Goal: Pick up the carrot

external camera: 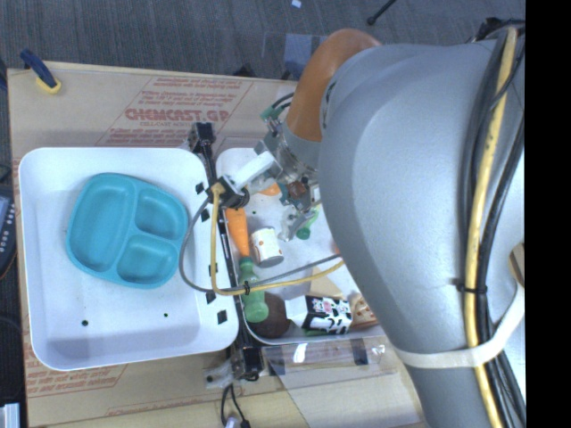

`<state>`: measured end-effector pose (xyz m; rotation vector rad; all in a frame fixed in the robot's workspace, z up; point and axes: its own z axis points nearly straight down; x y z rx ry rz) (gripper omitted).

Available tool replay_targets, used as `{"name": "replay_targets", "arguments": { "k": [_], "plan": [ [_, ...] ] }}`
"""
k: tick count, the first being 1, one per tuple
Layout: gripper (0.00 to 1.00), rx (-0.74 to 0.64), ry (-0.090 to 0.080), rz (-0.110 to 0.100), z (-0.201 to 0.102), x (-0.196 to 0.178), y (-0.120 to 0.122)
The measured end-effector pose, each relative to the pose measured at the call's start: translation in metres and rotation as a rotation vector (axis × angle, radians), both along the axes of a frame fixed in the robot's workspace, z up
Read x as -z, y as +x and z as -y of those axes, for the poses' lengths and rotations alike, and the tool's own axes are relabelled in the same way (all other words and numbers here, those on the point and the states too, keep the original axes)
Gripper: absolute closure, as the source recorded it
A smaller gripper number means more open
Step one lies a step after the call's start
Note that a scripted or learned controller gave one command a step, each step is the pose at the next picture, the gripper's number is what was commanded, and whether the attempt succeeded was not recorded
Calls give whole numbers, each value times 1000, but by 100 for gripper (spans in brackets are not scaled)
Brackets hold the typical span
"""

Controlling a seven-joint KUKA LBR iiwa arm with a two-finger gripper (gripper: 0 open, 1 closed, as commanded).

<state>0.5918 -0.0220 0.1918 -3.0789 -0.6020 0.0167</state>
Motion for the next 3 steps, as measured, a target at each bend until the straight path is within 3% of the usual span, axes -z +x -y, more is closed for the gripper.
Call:
{"name": "replay_targets", "arguments": {
  "k": [1, 3],
  "plan": [
    [0, 69, -3, -7, -18, 4, -41],
    [0, 69, -3, -7, -18, 4, -41]
  ]
}}
